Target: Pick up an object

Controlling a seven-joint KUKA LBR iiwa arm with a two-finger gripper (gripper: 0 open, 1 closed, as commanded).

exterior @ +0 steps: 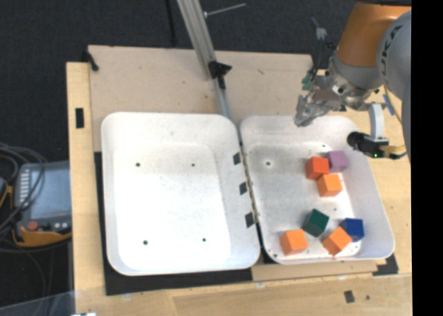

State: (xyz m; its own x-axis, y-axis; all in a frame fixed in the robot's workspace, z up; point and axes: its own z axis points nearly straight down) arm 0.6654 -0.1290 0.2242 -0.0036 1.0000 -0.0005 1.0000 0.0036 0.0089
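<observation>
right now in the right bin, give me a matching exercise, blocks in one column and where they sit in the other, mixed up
Blocks:
1. purple block
2. green block
3. blue block
4. gripper

Places:
A. near the bin's front right corner, beside an orange block
B. above the bin's far edge
C. touching the orange block nearest the far edge
D. mid front, just behind the front left orange block

Pairs: 1-C, 2-D, 3-A, 4-B

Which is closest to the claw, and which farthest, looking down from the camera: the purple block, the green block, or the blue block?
From the claw, at the right bin's far edge:
1. Purple block, nearest, in the bin's upper right part.
2. Green block, lower down, near the bin's middle.
3. Blue block, farthest, toward the lower right corner.
</observation>
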